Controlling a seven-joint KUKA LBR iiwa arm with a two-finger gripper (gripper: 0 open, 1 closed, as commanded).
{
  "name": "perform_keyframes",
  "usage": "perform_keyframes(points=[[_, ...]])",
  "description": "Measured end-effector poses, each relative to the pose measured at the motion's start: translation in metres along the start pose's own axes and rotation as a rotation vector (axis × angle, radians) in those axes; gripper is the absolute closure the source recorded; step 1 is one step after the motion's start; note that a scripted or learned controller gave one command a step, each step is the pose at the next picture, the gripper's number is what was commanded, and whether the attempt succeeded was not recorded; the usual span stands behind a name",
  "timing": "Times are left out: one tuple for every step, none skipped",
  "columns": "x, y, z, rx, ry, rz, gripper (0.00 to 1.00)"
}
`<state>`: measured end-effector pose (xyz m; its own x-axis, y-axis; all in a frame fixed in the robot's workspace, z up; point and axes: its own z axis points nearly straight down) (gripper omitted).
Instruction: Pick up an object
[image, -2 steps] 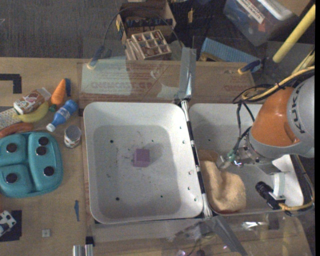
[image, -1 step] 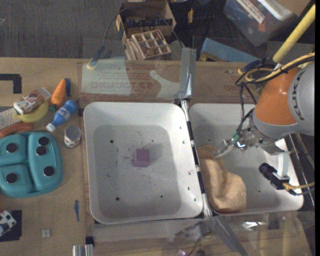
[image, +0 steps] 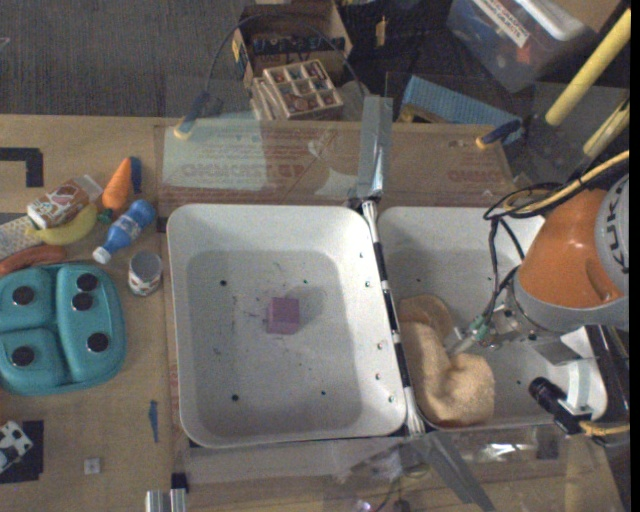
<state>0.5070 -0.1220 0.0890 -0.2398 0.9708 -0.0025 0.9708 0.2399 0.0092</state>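
Hand low in right bin, tip at the upper right edge of a tan fuzzy object; looks like touching it. Whether hand is spread or pressed together: cannot tell, too small and blurred. Tan object lies along the bin's left wall, long, running from mid-bin down to the front corner.

Arm above it: orange band, grey link at right edge with partial white letters "KU" readable, rest cut off. Black cables loop over the arm.

Left bin just beside, walls touching at the middle. Small purple block near its centre, alone, well apart from the hand.

Cardboard behind both bins carries printed text, upside down and blurred, not readable.

On the bench left of the bins: teal tray with round dark hollows, small can just beside it, blue-and-white bottle, orange carrot toy, yellow banana toy with a labelled packet on top, label unreadable.

Farther back: open box of compartments, yellow pole top right.
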Motion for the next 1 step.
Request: perform_keyframes(points=[[0.0195, -0.0201, -0.0007, -0.003, -0.003, 0.025, 0.00]])
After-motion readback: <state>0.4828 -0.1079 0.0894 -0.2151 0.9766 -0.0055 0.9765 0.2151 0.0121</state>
